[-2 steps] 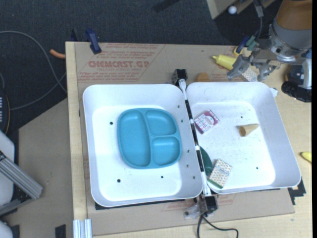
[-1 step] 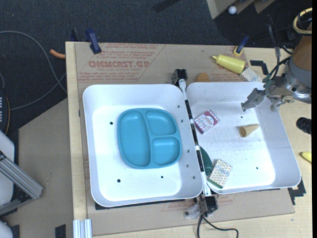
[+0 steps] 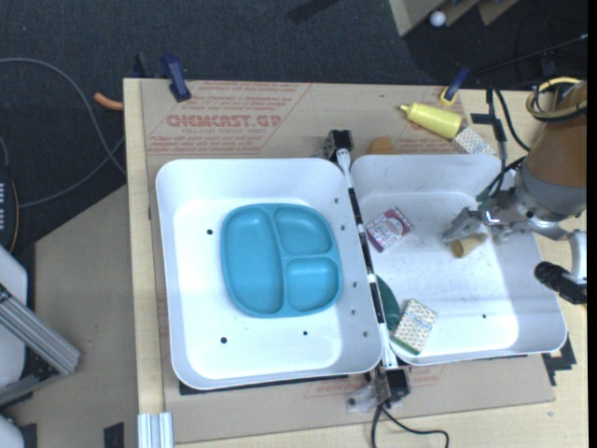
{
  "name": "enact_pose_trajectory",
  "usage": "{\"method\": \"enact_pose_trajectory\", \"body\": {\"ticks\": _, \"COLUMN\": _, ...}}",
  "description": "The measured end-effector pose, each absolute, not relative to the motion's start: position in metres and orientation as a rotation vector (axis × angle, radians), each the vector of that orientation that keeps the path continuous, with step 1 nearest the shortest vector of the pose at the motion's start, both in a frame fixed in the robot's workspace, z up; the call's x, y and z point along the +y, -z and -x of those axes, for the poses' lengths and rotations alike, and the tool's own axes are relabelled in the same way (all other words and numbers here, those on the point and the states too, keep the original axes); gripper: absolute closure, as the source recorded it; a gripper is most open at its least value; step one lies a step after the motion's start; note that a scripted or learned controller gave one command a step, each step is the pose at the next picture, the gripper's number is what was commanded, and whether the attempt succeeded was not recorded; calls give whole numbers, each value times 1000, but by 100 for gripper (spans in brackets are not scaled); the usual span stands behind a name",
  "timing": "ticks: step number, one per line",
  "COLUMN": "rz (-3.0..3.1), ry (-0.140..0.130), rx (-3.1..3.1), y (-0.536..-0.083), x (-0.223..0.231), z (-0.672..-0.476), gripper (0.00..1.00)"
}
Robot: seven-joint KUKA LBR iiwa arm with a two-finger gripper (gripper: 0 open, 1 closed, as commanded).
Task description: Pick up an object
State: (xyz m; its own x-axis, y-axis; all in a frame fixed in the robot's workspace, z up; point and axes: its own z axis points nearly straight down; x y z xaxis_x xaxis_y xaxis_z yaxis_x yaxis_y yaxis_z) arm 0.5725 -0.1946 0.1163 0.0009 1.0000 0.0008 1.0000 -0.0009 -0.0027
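White left bin (image 3: 187, 250) bears a blue divided plate (image 3: 280, 258), well apart from the work. Right bin (image 3: 522, 329) takes the arm (image 3: 557, 166), which reaches in at its far right side.

Loose items in the right bin: a pink-and-white packet (image 3: 388, 228) near the shared wall, a patterned packet (image 3: 415, 325) at the near left corner, beside a dark green piece (image 3: 386, 297) leaning on the wall. Smallest is a tan, cork-like piece (image 3: 466, 244), lying just under the gripper (image 3: 474, 222).

Gripper is low over the bin floor, fingers apart, one metal tip touching or just above the tan piece; nothing sits between them.

Judgement: tan piece is the likely target. A good grasp needs the fingers straddling it across its short side and settling to the floor before closing. It looks round and may roll away from an off-centre pinch.
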Motion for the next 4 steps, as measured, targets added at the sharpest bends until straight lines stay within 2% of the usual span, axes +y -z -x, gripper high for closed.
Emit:
{"method": "enact_pose_trajectory", "body": {"ticks": 1, "rz": 2218, "ry": -2, "rx": -2220, "y": -84, "x": -178, "z": -572, "gripper": 0}}
{"method": "enact_pose_trajectory", "body": {"ticks": 2, "rz": 2213, "ry": 7, "rx": -2220, "y": -88, "x": -220, "z": -616, "gripper": 0}}
{"method": "enact_pose_trajectory", "body": {"ticks": 3, "rz": 2219, "ry": 0, "rx": -2221, "y": -84, "x": -174, "z": -581, "gripper": 0}}
{"method": "enact_pose_trajectory", "body": {"ticks": 4, "rz": 2221, "ry": 1, "rx": -2222, "y": -95, "x": -174, "z": -581, "gripper": 100}}
